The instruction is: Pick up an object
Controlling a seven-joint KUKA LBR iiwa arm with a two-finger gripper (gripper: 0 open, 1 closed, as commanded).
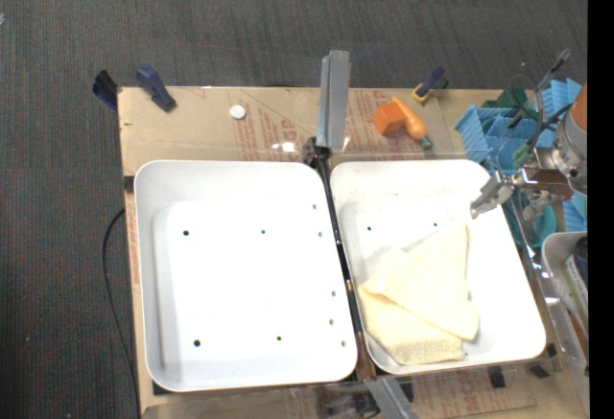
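Observation:
A pale yellow folded cloth [427,297] lies in the right white bin [384,182], spread from the bin's middle down to its front edge. One corner of it points up toward the back right. My gripper [484,199] reaches in from the right, over the bin's back right part, with its tip just above and to the right of that cloth corner. Whether it touches the cloth is not clear. The grey arm with its orange band [578,110] sits at the right edge.
The left white bin [153,187] stands beside the right one, with a grey upright post [334,101] behind the gap between them. An orange tool [398,119], blue clamps [153,86] and a blue rack [499,134] lie on the cardboard behind the bins.

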